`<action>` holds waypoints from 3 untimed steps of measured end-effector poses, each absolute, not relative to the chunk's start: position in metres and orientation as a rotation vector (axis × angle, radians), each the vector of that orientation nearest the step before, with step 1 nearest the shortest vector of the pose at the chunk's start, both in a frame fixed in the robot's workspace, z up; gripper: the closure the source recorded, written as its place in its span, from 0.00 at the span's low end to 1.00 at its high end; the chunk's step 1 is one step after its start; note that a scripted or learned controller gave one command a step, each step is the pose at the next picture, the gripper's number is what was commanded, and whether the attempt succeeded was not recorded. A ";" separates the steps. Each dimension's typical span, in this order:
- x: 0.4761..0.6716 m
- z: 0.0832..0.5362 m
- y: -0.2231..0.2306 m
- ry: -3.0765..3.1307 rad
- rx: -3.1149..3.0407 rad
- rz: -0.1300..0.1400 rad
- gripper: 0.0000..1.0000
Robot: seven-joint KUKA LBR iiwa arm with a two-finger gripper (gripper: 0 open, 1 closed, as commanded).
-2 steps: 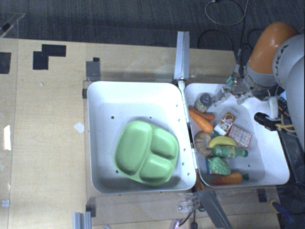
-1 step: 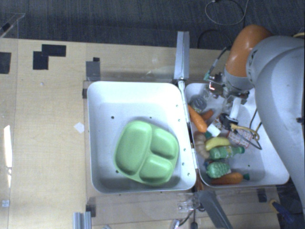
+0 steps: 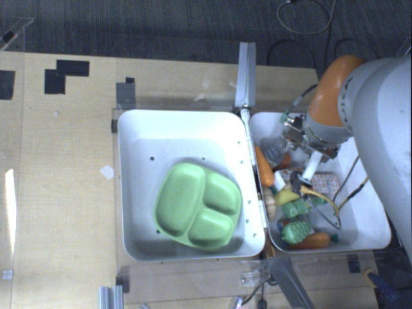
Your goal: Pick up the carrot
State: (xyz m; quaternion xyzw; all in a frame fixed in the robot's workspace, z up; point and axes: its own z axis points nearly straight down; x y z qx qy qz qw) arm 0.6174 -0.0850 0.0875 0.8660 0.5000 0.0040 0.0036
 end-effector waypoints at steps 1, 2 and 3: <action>0.620 0.098 -0.084 1.568 2.713 0.020 1.00; 0.620 0.098 -0.085 1.566 2.712 0.018 0.00; 0.667 0.087 -0.117 1.321 2.869 -0.022 0.00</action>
